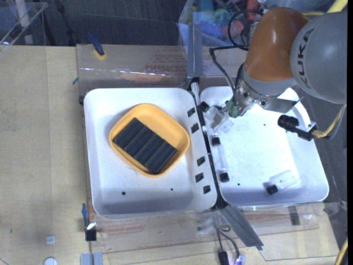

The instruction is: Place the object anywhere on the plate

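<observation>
Left bin [99, 197]: a yellow plate [122, 125] lies near its centre, and a black ridged block [145, 144] rests flat on the plate, tilted toward the bin's near right corner. Right bin [309, 189]: the arm [287, 43] reaches over the far edge; its tool [230, 114] hangs over the far left corner, beside the wall shared by both bins. The block lies well apart from the tool, across that wall. Tool state: cannot tell.
</observation>
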Motion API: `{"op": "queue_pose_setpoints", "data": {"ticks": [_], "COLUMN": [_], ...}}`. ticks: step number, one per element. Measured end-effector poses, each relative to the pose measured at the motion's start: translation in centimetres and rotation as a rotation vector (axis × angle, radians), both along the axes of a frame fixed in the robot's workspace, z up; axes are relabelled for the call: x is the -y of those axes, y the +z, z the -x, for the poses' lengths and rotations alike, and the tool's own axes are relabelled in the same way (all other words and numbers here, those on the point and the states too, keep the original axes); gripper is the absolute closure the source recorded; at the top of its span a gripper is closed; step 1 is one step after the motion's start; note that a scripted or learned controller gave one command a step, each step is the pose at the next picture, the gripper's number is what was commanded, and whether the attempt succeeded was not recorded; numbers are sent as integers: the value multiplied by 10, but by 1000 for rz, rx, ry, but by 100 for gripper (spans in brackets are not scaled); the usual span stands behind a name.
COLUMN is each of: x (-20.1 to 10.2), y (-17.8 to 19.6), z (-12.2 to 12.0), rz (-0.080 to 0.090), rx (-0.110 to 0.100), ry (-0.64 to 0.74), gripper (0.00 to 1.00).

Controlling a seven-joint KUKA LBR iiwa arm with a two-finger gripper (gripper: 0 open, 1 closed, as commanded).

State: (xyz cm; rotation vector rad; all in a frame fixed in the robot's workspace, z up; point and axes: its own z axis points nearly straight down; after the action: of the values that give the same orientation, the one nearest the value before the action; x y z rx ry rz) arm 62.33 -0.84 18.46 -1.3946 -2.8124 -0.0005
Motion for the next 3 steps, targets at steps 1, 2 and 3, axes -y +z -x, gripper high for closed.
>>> {"op": "queue_pose_setpoints", "data": {"ticks": [1,2,3], "x": [-24,-69,-99], "y": [8,0,0], "z": [-25,10,58], "rz": [1,-1,-1], "rx": [7,2,2], "ry": [168,402,681], "gripper": [100,100,100]}}
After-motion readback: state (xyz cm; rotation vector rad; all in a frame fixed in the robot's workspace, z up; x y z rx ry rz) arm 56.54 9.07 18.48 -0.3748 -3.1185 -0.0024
